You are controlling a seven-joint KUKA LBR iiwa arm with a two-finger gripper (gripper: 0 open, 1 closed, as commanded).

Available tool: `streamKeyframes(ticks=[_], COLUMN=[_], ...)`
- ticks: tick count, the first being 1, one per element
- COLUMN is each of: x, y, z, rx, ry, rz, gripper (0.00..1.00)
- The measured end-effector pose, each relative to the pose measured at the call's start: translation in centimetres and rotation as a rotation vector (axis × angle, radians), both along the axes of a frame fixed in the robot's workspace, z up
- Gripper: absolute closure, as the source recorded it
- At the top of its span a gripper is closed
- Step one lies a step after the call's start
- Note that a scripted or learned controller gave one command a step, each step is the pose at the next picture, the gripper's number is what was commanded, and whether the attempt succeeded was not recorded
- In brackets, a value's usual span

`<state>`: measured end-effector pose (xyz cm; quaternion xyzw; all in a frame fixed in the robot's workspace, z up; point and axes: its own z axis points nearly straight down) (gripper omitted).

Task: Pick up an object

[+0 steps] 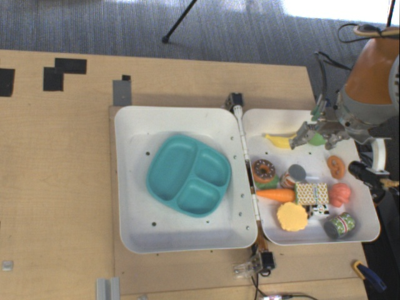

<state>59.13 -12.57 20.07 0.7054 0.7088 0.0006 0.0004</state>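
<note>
Right bin holds a curved yellow banana.

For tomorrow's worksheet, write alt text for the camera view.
A robot hand hovers over a banana at the back of the right bin, crowded with toy food. The left bin holds a teal divided plate.

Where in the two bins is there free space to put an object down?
Left bin: bare floor rings the teal divided plate, widest along its left and near walls. Right bin: crowded with toy food; one small patch lies between the banana and the donut.
</note>
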Motion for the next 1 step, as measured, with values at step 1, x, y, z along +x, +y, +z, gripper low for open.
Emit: streamKeyframes(ticks=[1], x=[5.62], y=[3.72], z=[-11.46], rx=[0.000], ry=[-0.005], rz=[0.001], gripper=[0.00])
